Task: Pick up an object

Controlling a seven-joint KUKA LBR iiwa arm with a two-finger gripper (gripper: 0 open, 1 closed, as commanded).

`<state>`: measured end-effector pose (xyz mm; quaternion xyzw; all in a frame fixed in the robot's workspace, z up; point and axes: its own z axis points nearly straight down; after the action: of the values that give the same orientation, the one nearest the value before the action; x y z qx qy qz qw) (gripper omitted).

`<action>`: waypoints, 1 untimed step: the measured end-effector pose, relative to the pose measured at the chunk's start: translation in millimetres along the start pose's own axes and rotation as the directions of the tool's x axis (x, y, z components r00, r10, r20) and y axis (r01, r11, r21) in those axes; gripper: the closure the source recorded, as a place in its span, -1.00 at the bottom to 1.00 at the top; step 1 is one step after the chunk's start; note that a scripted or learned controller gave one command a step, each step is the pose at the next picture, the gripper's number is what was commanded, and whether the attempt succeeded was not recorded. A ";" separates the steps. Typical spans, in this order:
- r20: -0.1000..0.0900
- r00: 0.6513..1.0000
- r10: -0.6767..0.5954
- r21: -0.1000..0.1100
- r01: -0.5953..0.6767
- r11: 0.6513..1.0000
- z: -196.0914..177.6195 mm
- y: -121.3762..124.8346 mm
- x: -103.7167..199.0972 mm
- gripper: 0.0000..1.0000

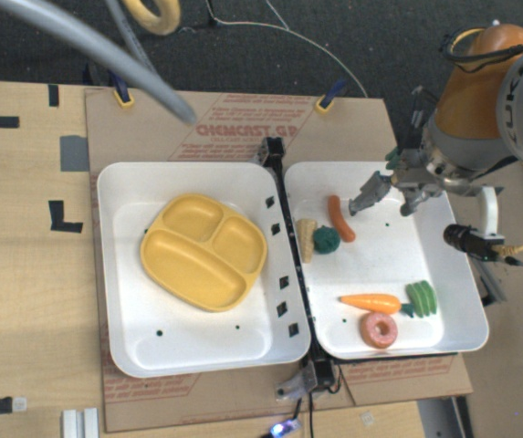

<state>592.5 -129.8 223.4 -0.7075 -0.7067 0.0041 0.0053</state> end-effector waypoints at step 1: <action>0.002 1.000 -0.003 -0.012 0.003 1.000 -6.4 2.5 0.2 -1.00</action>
<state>595.1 -129.6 229.8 -0.7066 -0.7077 0.0006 0.0006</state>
